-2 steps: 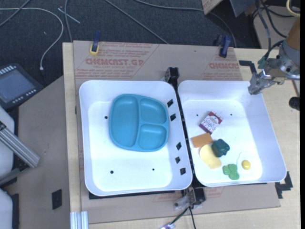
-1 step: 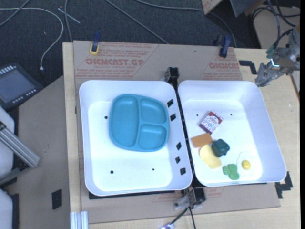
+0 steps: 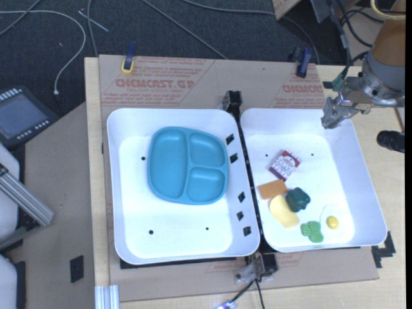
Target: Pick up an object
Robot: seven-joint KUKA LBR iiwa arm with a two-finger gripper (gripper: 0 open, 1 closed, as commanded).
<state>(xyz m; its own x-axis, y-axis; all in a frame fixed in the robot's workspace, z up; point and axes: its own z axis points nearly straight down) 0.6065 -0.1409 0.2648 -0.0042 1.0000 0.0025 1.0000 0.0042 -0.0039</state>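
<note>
The right bin (image 3: 351, 172) holds several small items: a dark red packet (image 3: 284, 165), an orange block (image 3: 272, 189), a pale yellow piece (image 3: 282, 211), a dark green lump (image 3: 297, 199), a light green piece (image 3: 313, 231) and a small yellow ball (image 3: 332, 222). My gripper (image 3: 335, 116) hangs over the bin's far right corner, well above and behind these items. Nothing shows between its fingers.
A blue divided plate (image 3: 188, 165) lies in the left bin (image 3: 129, 230). Black clips run down the ridge between the bins. Blue clamps (image 3: 129, 61) hold the cardboard sheet at the back. Cables lie on the dark floor beyond.
</note>
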